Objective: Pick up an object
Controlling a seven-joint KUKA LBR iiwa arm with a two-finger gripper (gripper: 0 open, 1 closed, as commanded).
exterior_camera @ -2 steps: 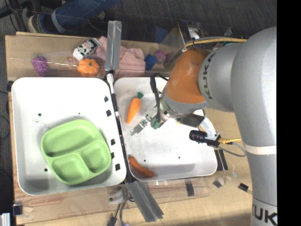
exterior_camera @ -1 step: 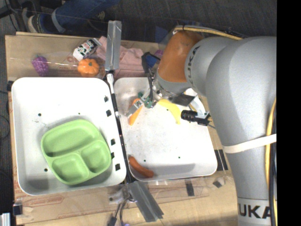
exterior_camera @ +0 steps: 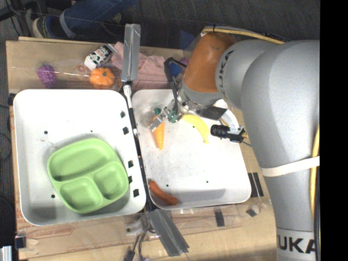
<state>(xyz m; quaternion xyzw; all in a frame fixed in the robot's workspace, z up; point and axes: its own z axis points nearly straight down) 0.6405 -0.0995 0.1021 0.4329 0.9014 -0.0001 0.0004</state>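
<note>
Far left, on the bare surface (exterior_camera: 22,53) above the bins: a purple grape-like toy (exterior_camera: 47,75), a small orange pumpkin (exterior_camera: 102,78) and a little printed carton (exterior_camera: 101,55), all outside the bins and likely out of play. Left bin (exterior_camera: 27,118): just a green divided tray (exterior_camera: 87,175), lying flat toward the lower middle, too broad for an easy pinch. Right bin (exterior_camera: 228,184): an orange carrot (exterior_camera: 159,136) near the upper left corner, a yellow banana (exterior_camera: 199,128) just right of it, a reddish sausage (exterior_camera: 162,193) against the lower left rim. Pincer (exterior_camera: 169,115) low over the upper left of this bin, right above the carrot and beside the banana, presumably lined up on one of them as the object to lift. Spread or pressed together: cannot tell, tips too small and tangled with greenish parts. Nothing visibly pinched. Upper part of the right bin and the pink cloth (exterior_camera: 152,67) behind it partly covered by the arm (exterior_camera: 272,102).
</note>
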